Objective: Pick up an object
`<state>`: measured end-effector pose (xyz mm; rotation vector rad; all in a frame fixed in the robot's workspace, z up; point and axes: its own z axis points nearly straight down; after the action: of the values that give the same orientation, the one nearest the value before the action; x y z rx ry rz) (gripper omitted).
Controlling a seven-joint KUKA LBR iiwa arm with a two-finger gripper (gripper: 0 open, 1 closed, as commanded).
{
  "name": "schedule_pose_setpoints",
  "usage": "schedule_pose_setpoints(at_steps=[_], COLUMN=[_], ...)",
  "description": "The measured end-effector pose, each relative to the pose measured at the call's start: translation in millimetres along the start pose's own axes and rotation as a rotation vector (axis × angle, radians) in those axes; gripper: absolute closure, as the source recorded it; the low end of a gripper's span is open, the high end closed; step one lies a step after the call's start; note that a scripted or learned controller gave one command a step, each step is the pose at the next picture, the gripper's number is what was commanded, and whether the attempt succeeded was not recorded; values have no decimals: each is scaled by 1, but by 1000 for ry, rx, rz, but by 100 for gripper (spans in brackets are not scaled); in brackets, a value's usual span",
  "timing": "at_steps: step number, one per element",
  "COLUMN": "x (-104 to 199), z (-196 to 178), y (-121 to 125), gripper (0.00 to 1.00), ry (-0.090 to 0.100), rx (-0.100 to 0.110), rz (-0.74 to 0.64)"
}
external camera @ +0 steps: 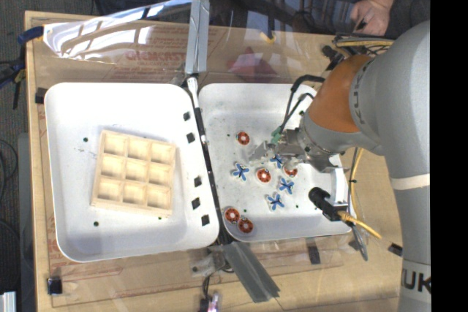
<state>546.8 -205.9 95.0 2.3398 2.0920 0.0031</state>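
Here, farthest left of the gripper (272, 151), the left bin (66, 230) carries a pale wooden grid tray (134, 171), nine cells, lying flat and well apart from the action. A row of small black clips (196, 164) runs down the divide between the bins.

Right bin (219, 102): small parts scattered on its floor. A red-and-white ring (242, 138) sits just left and slightly up-frame of the gripper. A blue jack (240, 172) lies down-frame and left of it; another ring (263, 176) just below it; two more blue jacks (278, 201) further below, toward the near wall. A pair of rings (238, 221) rests by the near-left corner, well apart from the gripper.

The gripper itself is low over the middle cluster, with a blue jack (277, 161) right at its tip. Cannot tell how the gripper is set; it reads as a grey blur against the white floor, and nothing is seen held.

Judgement: the step is closing on one piece. Best done by centring on a single jack or ring, clear of its neighbours, descending straight, then lifting slowly to check.

Hard to make out: the wrist (329, 120) and orange band cover the bin's right part, so anything beneath is hidden. One ring (291, 172) is half tucked under the wrist.
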Motion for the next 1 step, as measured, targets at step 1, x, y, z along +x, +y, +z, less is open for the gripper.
schedule_pose_setpoints(at_steps=[1], x=[0], z=[0], y=[0], gripper=[0], ry=[0], rx=[0], rz=[0])
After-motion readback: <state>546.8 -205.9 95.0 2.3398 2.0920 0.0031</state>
